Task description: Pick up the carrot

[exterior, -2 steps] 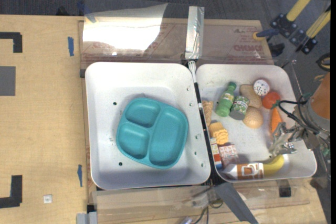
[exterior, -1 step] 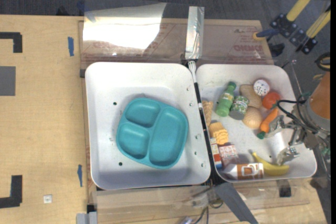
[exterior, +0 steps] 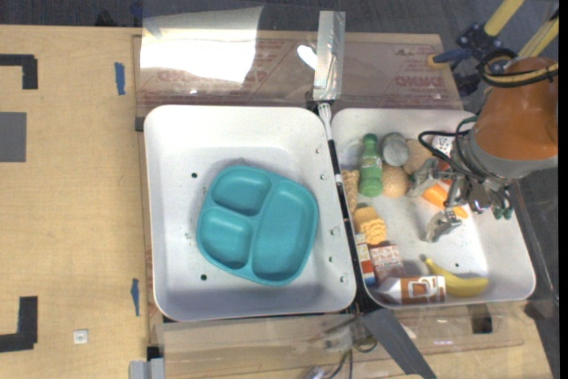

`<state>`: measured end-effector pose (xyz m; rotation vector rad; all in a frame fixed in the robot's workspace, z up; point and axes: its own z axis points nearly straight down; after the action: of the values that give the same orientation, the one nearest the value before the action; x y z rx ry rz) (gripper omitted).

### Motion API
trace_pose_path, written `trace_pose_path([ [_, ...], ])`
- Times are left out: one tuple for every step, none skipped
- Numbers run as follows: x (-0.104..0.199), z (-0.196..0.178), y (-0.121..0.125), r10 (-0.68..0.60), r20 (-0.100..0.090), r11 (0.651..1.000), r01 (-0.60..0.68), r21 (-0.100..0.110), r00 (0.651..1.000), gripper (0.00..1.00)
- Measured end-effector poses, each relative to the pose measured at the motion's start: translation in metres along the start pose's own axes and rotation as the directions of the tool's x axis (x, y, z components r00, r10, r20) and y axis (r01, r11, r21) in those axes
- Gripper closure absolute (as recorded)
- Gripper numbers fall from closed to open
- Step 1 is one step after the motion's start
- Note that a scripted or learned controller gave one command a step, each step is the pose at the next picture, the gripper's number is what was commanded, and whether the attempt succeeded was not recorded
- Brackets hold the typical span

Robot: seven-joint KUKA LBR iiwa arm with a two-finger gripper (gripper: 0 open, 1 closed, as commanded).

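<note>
The carrot (exterior: pixel 433 193) is a small orange piece in the right bin (exterior: pixel 506 266), near its upper middle. My gripper (exterior: pixel 446 220) reaches in from the right and hangs directly over the carrot's right end, hiding part of it. A second bit of orange shows beside the gripper tip. Whether the carrot is gripped cannot be seen from this angle. The arm's orange band (exterior: pixel 524 115) sits over the bin's right rim.
The right bin also holds a green bottle (exterior: pixel 370 151), round brown and green items (exterior: pixel 383 182), snack packs (exterior: pixel 377 244), a banana (exterior: pixel 457 281) and a lying bottle (exterior: pixel 417 288). The left bin (exterior: pixel 169 146) holds a teal divided plate (exterior: pixel 257 225).
</note>
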<state>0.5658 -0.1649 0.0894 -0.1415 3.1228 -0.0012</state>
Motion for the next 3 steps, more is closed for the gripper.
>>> trace_pose_path([
  [-0.003, -0.014, -0.002, 0.003, 0.011, 1.000, -0.003, 0.004, 1.000, 1.00],
  [0.058, -0.002, 0.000, 0.251, 0.001, 0.968, -0.251, 0.002, 0.968, 1.00],
  [-0.036, 0.001, -0.041, 0.348, -0.002, 0.938, -0.348, 0.003, 0.938, 1.00],
])
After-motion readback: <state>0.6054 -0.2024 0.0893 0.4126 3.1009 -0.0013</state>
